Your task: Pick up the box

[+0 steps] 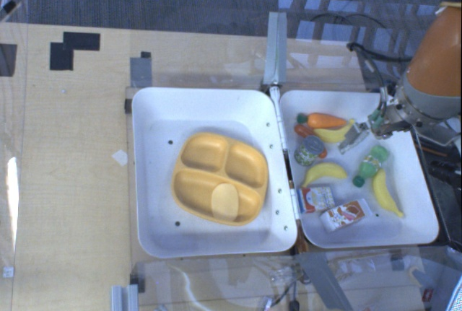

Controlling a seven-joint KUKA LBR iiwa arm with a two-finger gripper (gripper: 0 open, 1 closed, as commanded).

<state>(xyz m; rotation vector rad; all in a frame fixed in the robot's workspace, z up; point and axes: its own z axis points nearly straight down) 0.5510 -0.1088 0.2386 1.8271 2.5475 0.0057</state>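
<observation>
Box (346, 215), small carton with red-brown print, lies flat on the floor of the right bin (419, 230), well below and a bit left of the end effector (354, 138) as the camera sees it, apart from it with nothing touching. A second smaller pack (317, 198), white and red, sits just left of the box, so which carton is meant is a judgement; the larger one reads as the box. End effector hangs over the upper middle of the right bin, fingers look slightly spread with nothing between them, though small and blurry here. Just left of it: a yellow banana-like piece (332, 134) and a carrot (325, 119); below it a green bottle (369, 165) and a banana (325, 172); below right another banana (386, 193). Left bin (151, 158) holds a yellow divided tray (220, 177), far left of the end effector. Step in hand: approach, grasp not yet begun. Next move likely calls for travel toward the near edge of the bin, clearing the green bottle, then a descent over the box. Box long axis runs left-right with a slight tilt, right end higher in frame; probably the fingers should close across its short side, wrist turned to match. Neighbouring pack is close, risk of nudging it.
</observation>
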